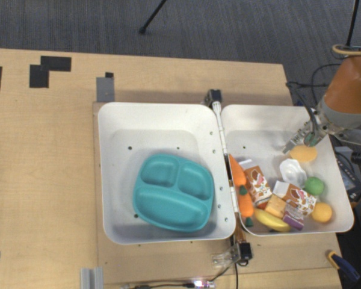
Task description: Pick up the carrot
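The carrot [238,174] is orange and lies lengthwise against the left wall of the right bin [262,131], close to the divider. A second orange, carrot-like piece [246,205] with a green end lies just below it. My gripper [300,142] hangs over the bin's upper right area, far to the right of the carrot and just above a pale yellow fruit [305,154]. Its fingers stand open with nothing between them.
The right bin also holds a white cup [293,172], a green ball [314,185], an orange fruit [322,212], a banana [271,220] and two snack boxes [259,186]. A teal divided plate [173,191] lies in the left bin [150,122].
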Controlling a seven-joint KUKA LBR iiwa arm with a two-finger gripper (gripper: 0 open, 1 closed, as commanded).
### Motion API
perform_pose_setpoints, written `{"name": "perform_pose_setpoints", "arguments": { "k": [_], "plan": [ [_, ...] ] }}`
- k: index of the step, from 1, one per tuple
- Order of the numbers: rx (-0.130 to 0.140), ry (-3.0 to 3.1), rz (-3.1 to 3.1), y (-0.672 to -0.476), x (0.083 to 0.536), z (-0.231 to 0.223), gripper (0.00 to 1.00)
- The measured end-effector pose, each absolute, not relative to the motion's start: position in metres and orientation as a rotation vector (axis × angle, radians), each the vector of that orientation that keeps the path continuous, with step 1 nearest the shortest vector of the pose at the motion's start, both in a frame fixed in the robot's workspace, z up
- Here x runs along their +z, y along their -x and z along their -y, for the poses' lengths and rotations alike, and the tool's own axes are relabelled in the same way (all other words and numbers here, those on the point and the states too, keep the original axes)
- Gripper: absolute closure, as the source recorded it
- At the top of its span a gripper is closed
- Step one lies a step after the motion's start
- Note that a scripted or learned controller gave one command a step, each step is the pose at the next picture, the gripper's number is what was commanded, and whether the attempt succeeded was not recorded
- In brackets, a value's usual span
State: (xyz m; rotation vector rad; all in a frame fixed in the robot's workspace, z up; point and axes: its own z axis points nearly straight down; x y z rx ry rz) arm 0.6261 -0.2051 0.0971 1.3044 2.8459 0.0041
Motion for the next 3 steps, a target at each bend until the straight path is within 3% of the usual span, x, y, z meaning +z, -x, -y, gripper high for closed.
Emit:
{"name": "perform_pose_setpoints", "arguments": {
  "k": [1, 2, 3],
  "plan": [
    [0.0, -0.724, -3.043, -0.549, 0.088, 0.206, 1.0],
    [-0.002, -0.542, -3.083, -0.556, 0.322, 0.206, 1.0],
    [-0.001, -0.543, -3.085, -0.556, 0.321, 0.206, 0.0]
  ]
}}
